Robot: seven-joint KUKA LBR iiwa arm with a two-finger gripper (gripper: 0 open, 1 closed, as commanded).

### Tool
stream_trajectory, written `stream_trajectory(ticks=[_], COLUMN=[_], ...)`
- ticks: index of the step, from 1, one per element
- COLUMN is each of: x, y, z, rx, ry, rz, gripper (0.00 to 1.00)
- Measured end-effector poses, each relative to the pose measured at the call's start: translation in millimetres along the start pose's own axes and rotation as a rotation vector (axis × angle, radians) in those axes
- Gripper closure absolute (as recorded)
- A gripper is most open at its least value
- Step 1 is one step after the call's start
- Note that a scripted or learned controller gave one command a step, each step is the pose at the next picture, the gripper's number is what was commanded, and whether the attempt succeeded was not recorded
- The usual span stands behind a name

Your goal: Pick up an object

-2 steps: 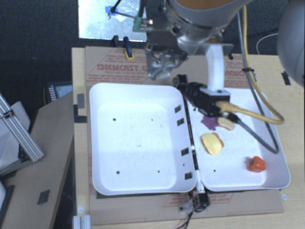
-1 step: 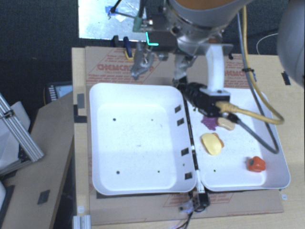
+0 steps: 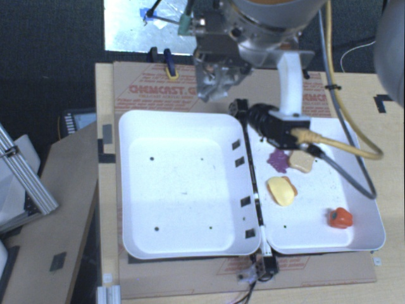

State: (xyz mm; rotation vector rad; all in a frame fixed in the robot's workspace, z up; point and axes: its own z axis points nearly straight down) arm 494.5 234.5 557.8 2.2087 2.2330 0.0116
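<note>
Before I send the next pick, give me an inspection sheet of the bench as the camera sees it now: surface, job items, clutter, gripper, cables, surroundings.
Surface: two white bins side by side; left bin holds no objects, right bin holds all of them.
Job's things: yellow object, orange-red object, purple object touching a tan object.
Clutter: nothing seen.
Grippers: gripper high over the far edge of the bins; jaws blurred, state unclear.
Cables: yellow cable and grey hose crossing over the right bin.
Surroundings: cardboard sheet under the bins, aluminium rail at the left.
</note>
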Motion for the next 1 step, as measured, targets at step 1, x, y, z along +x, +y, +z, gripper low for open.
stream_trajectory(ticks=[1], x=[0.0], y=[-0.1], z=[0.5], rx=[0.001], ry=[-0.001], rz=[-0.001], gripper=[0.0])
